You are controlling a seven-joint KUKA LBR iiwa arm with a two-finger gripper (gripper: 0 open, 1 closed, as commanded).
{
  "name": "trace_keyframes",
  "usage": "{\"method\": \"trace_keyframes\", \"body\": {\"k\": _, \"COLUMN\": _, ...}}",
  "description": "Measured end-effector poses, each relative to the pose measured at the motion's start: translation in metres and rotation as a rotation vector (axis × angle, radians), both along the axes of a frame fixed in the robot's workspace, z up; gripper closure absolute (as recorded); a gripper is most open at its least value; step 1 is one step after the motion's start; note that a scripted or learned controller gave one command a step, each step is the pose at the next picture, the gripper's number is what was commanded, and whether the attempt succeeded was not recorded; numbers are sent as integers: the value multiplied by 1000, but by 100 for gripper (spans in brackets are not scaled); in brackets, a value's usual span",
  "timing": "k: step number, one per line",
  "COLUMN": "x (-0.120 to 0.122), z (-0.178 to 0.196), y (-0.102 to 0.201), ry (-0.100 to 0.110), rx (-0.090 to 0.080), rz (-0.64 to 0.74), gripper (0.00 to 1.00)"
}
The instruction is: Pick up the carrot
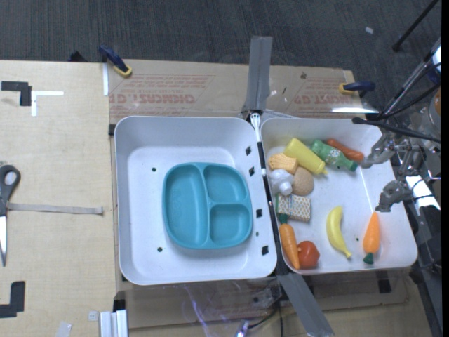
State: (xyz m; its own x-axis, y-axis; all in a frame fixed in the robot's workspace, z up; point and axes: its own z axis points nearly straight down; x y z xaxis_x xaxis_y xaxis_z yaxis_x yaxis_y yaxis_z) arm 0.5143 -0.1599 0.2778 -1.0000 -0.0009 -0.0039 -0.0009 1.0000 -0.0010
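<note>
An orange carrot point(371, 233) with a green stem end lies near the right wall of the right bin point(390, 259), pointing toward the front. A second orange carrot-like piece point(288, 245) lies at the bin's front left, beside a red tomato point(308, 254). My gripper point(384, 177) hangs over the bin's right side, just behind the stemmed carrot. It is open, its two fingertips point(386, 200) spread wide with nothing between them. The nearer fingertip is a little above the carrot's tip and apart from it.
The right bin also holds a banana point(337, 232), a yellow bottle point(304, 154), a green bottle point(334, 155), a small red-orange piece point(345, 149), bread, a cracker point(294, 207) and pale round items. The left bin point(133, 188) holds a teal divided plate point(208, 206).
</note>
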Motion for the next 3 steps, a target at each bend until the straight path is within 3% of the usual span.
{"method": "trace_keyframes", "body": {"k": 1, "x": -29, "z": -100, "y": -54, "ry": 1, "rx": 1, "rz": -165, "gripper": 0}}
{"method": "trace_keyframes", "body": {"k": 2, "x": -34, "z": -185, "y": -62, "ry": -1, "rx": 0, "rz": -188, "gripper": 0}}
{"method": "trace_keyframes", "body": {"k": 3, "x": -31, "z": -175, "y": -61, "ry": -6, "rx": -2, "rz": -183, "gripper": 100}}
